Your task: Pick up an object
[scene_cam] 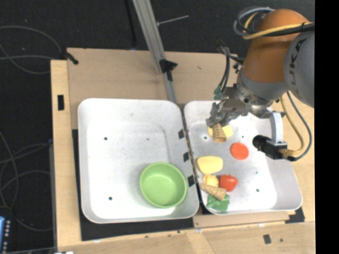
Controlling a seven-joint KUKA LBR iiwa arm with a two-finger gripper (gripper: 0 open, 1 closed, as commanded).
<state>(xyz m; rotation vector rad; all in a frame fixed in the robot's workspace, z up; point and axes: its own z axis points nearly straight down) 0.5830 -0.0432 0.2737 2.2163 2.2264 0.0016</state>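
Observation:
My gripper [218, 121] hangs over the upper left part of the right bin [265, 194], right above a tan ribbed cone and yellow piece [220, 133] that lie at its fingertips. An orange-red disc [240, 151] lies to the lower right of it. Further down sit a yellow lemon-like piece [210, 164], a red piece [228, 182], a small yellow piece [210, 181], another tan cone [215, 191] and a green piece [220, 204].
A green bowl [163, 184] stands in the lower right of the left bin [106, 126]. A grey metal post [153, 41] slants down to the bins' shared top edge. A black fitting with cables [270, 146] hangs over the right bin's right side.

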